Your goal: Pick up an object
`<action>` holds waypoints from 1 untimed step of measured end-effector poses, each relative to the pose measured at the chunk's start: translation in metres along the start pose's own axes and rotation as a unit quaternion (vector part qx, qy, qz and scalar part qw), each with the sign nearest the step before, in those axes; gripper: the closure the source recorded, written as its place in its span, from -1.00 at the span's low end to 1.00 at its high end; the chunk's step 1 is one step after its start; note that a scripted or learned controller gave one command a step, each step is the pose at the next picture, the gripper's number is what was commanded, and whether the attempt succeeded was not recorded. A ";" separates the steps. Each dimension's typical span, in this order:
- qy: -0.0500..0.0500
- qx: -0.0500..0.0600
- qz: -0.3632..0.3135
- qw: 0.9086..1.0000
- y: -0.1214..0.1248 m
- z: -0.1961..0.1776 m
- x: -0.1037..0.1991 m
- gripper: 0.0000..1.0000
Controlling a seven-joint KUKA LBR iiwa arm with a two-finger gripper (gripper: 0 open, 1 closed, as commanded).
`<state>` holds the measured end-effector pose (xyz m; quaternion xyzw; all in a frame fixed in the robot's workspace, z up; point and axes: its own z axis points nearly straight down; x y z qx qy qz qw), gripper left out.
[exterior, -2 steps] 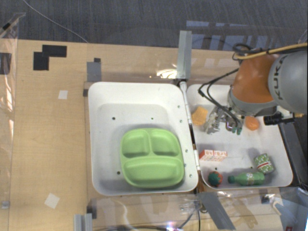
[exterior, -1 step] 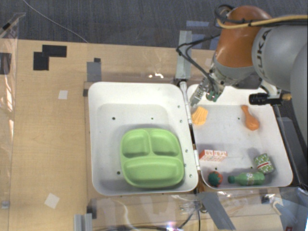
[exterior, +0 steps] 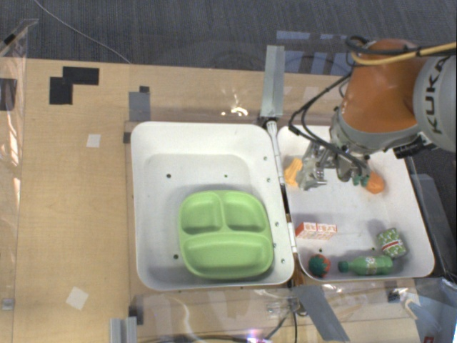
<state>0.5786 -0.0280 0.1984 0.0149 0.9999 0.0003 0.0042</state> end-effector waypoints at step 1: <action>0.001 0.000 -0.168 0.986 -0.023 -0.004 0.089 1.00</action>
